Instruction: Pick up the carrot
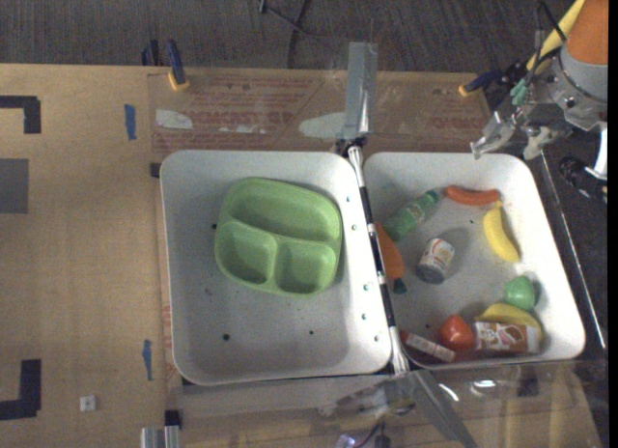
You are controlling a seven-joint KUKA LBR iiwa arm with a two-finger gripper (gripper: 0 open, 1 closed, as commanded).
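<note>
Both white bins (193,340) look like smooth plastic with a soft sheen. Inside the left one, the green tray (279,236) is matt plastic. The bench (77,243) around the bins reads as bare, dull wood. The carrot (390,255) looks like glossy orange plastic.

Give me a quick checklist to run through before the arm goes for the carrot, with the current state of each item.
1. Carrot located: ok. The carrot lies in the right bin, against its left wall.
2. Gripper over the carrot: not ok. The gripper sits at the bin's far right corner, well away.
3. Gripper holding nothing: ok. No item shows between its fingers.
4. Room around the carrot: not ok. The bin wall hugs one side, and the green bottle lies near its upper end.
5. Path across the bin: cannot tell. The can and sausage lie between; heights are unclear.
</note>
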